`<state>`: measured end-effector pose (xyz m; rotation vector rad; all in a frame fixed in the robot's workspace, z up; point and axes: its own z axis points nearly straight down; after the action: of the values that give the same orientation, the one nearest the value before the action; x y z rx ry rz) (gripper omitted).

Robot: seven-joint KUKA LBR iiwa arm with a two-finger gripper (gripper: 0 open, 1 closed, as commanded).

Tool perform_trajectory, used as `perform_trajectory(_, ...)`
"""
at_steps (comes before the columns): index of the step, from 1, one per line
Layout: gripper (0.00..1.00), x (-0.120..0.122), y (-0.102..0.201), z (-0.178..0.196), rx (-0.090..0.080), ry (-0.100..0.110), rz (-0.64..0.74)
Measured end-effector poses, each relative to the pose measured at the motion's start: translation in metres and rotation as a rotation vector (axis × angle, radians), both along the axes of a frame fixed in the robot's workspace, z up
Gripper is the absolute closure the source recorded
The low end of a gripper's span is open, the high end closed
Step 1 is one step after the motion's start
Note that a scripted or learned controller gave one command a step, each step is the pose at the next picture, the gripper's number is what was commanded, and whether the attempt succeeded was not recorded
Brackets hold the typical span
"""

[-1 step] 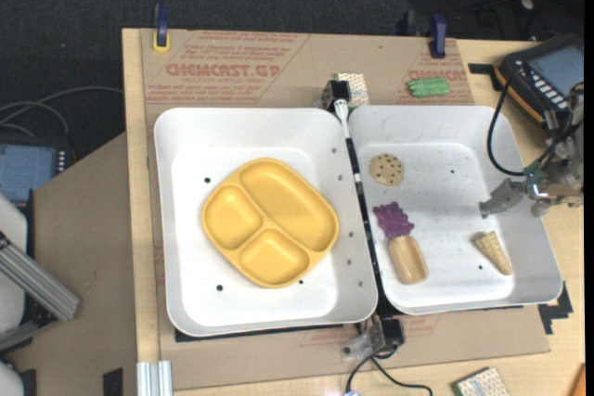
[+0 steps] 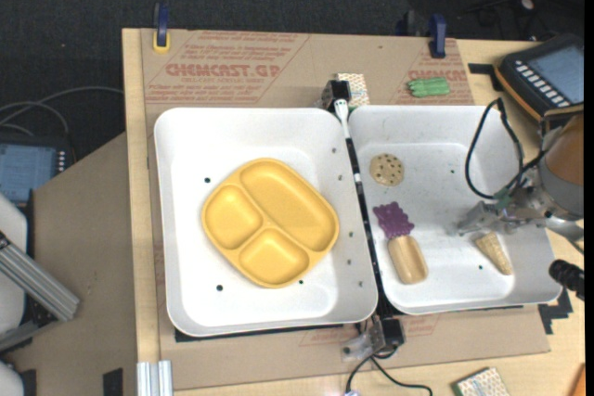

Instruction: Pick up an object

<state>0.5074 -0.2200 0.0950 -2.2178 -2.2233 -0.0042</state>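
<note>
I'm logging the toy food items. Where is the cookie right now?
The cookie lies in the right bin, near its upper left corner, just above the purple grapes and beside the divider between bins.

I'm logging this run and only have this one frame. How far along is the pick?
Nothing looks done yet: the cookie, purple grapes, bread roll and cone all lie on the floor of the right bin. In hand: the gripper is low in that bin, just above the cone. Left: closing on an object and lifting it. The yellow tray sits in the left bin.
</note>
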Motion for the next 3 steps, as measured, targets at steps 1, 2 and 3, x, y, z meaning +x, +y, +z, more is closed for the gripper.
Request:
perform_trajectory(1, 0.00, 0.056, 0.044, -0.009, -0.004, -0.004, 0.004)
perform_trajectory(2, 0.00, 0.164, 0.058, -0.009, -0.006, -0.011, 0.004)
perform_trajectory(3, 0.00, 0.159, 0.134, -0.010, 0.000, 0.003, 0.004)
